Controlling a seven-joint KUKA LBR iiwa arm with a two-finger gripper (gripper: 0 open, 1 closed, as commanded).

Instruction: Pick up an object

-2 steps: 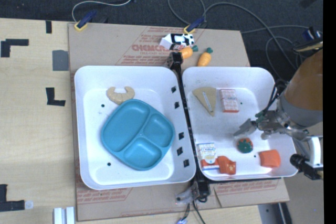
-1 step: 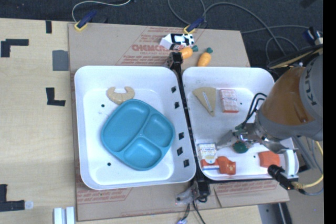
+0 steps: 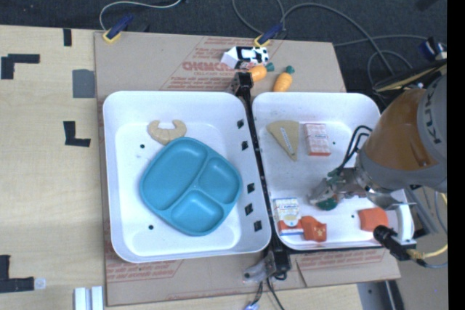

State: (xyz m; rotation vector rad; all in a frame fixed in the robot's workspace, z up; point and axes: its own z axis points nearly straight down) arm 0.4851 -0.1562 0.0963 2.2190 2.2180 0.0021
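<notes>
Objects for picking lie in two white bins on the tabletop (image 3: pixel 43 156).

End effector (image 3: pixel 330 194): low in the right bin (image 3: pixel 367 104), near its middle, at the end of the grey arm (image 3: pixel 407 149) with its orange band; whether it is released or clenched cannot be told. A small dark green item (image 3: pixel 328 204) sits right beneath it; contact cannot be told.

Right bin, near to far from the end effector:
- white carton with red print (image 3: pixel 288 215), at the front left corner;
- red-orange block (image 3: pixel 314 229), just beside that carton;
- orange block (image 3: pixel 373 218), at the front right;
- small pink-and-white box (image 3: pixel 316 139), toward the back;
- tan wedge-shaped piece (image 3: pixel 285 138), just left of the box.

Left bin (image 3: pixel 115 107):
- blue three-compartment plate (image 3: pixel 190 186), at the centre;
- tan crescent-shaped piece (image 3: pixel 166 131), just behind the plate.

Outside the bins, on the brown cardboard sheet (image 3: pixel 196 65) behind them:
- orange toy carrot (image 3: pixel 283 80);
- black-and-white toy (image 3: pixel 245 55);
- second small orange toy (image 3: pixel 256 72).

Cables (image 3: pixel 320 11) trail over the dark floor beyond.
</notes>
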